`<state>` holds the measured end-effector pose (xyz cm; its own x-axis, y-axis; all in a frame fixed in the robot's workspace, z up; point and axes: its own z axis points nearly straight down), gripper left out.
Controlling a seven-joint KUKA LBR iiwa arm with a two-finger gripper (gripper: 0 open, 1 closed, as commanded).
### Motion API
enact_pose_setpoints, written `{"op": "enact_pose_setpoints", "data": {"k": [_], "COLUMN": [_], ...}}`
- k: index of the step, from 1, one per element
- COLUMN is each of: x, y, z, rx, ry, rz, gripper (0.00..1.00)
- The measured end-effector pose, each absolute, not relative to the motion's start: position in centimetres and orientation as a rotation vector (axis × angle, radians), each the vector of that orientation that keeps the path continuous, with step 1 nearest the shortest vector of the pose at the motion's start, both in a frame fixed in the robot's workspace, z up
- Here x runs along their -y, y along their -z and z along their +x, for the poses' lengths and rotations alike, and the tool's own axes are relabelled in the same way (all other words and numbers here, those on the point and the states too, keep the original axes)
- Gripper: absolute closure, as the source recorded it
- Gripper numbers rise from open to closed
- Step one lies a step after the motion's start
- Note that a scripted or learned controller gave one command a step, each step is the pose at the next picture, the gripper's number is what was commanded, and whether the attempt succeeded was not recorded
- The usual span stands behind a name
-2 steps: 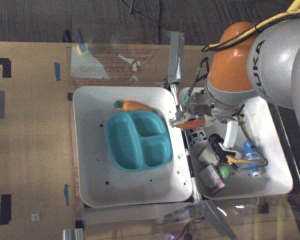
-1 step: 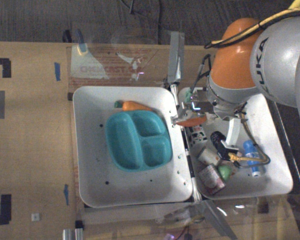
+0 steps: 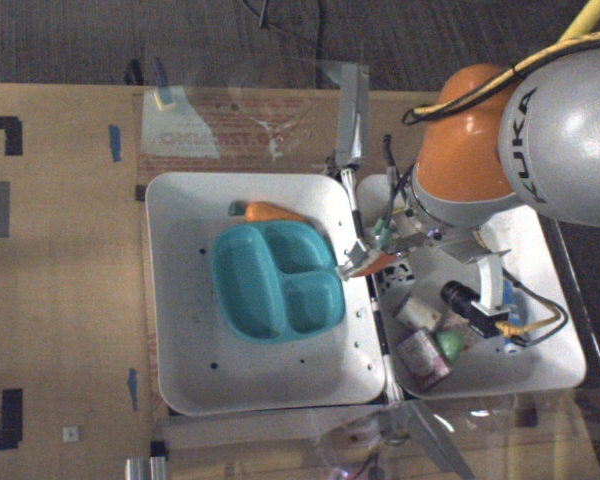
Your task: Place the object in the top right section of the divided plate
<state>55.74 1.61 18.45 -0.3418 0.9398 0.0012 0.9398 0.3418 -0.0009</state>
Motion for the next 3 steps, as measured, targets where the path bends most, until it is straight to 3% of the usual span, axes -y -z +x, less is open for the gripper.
{"op": "enact_pose_setpoints", "data": {"k": [1, 2, 3], "x": [-1.5, -1.4, -1.3], "y": [-18.5, -19.5, -20.5], "z": [55.8, 55.9, 56.0], "rx": [2.571, 2.57, 2.57], "ry": [0.001, 0.005, 0.01], "rz": [-1.804, -1.81, -1.817], "gripper": [0.0, 1.0, 1.0]}}
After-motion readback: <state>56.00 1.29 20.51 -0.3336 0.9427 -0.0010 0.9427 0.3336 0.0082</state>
